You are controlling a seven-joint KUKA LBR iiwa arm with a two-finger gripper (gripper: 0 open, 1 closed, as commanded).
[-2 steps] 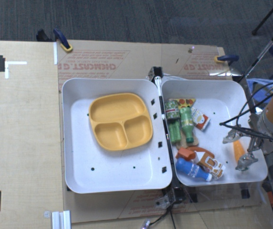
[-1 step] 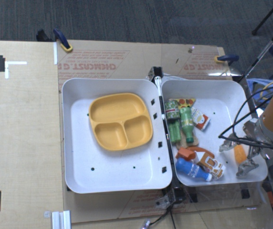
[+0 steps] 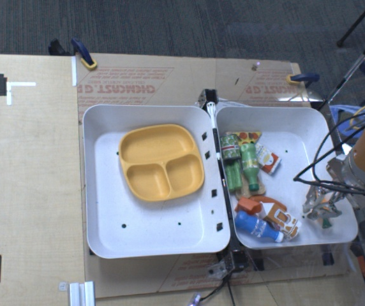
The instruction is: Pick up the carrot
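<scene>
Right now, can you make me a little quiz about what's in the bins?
1. True or false: the yellow plate lies in the left-hand bin.
2. Where is the carrot? A. On the plate. B. In the right-hand bin, near the blue bottle. C. Outside the bins.
3. How many compartments does the plate have?

Key: 1 true; 2 B; 3 three.

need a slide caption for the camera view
Gripper at the right bin's right edge, carrot among packaged items, yellow divided plate in left bin.
</scene>
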